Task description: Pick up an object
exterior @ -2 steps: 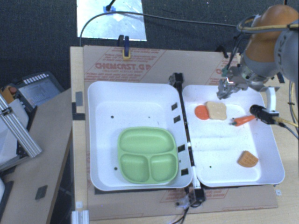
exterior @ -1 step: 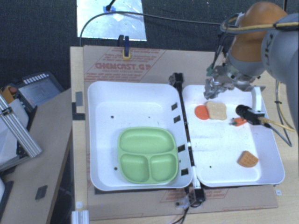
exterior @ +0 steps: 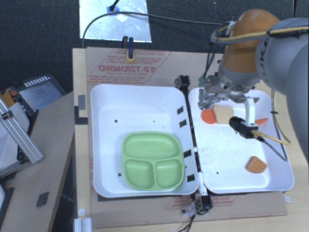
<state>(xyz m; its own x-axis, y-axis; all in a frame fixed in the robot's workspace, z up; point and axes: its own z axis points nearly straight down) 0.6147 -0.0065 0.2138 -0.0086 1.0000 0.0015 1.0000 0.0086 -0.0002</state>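
My gripper [exterior: 205,100] hangs low over the back left part of the right bin [exterior: 231,182]. Just below it lie a red-orange round slice [exterior: 208,117] and a beige, bread-like piece [exterior: 224,113], side by side and touching. A thin orange piece [exterior: 261,122] pokes out further right, partly hidden by the robot's wrist parts. An orange-brown chunk [exterior: 256,165] lies alone toward the front right of the same bin. The view does not show anything held by the gripper.
The left bin [exterior: 104,110] holds a green divided plate [exterior: 153,159] at its front. A black clip strip [exterior: 189,129] runs along the wall between the two bins. The grey and orange arm [exterior: 251,42] covers the right bin's back edge.
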